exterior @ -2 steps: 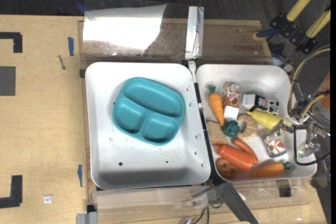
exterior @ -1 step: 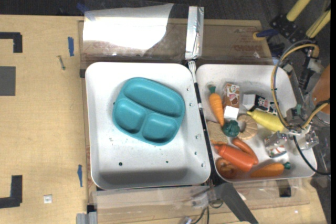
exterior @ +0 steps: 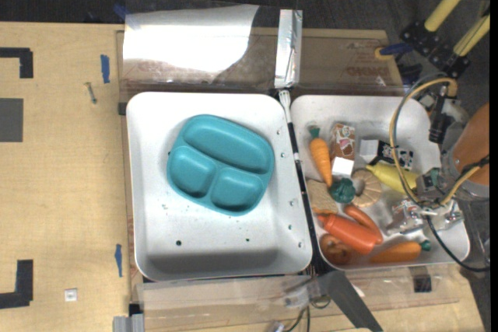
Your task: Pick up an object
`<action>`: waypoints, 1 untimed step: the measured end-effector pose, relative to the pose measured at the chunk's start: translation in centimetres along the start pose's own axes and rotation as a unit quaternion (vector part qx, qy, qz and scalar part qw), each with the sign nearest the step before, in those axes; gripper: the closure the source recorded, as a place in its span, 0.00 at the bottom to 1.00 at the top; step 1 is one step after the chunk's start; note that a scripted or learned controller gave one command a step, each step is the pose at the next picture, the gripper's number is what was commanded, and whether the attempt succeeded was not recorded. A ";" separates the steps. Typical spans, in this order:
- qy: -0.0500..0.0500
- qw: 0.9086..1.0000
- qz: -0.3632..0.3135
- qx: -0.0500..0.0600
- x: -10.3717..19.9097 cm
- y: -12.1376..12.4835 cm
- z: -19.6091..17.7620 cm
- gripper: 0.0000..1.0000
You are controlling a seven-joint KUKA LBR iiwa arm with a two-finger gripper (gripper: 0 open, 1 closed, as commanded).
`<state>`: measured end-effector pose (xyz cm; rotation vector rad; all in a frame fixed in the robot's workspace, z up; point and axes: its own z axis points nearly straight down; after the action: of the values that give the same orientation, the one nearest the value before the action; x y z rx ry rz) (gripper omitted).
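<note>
Hovering low over the right bin (exterior: pixel 373 106) at approx 4 o'clock, the gripper (exterior: pixel 412 215) sits w/ its claw state unreadable; can't tell if it has anything. Nearest target: orange carrot (exterior: pixel 356 231), 6 o'clock in that bin. Prob. light, stiff, slick plastic, so grab mid-body. Count: 2 bins, 1 teal plate (exterior: pixel 220 163) in left bin (exterior: pixel 152 190), several orange veg pieces.

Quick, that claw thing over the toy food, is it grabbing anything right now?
Gripper: down in the right bin among the toy food; whether it grips anything cannot be told from this view.
</note>
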<state>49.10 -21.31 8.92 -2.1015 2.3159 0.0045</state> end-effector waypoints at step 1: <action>-0.003 0.990 -0.138 -0.005 -0.1 -0.4 -0.9 0.00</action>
<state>49.51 -21.25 9.86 -2.4022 2.0061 0.0187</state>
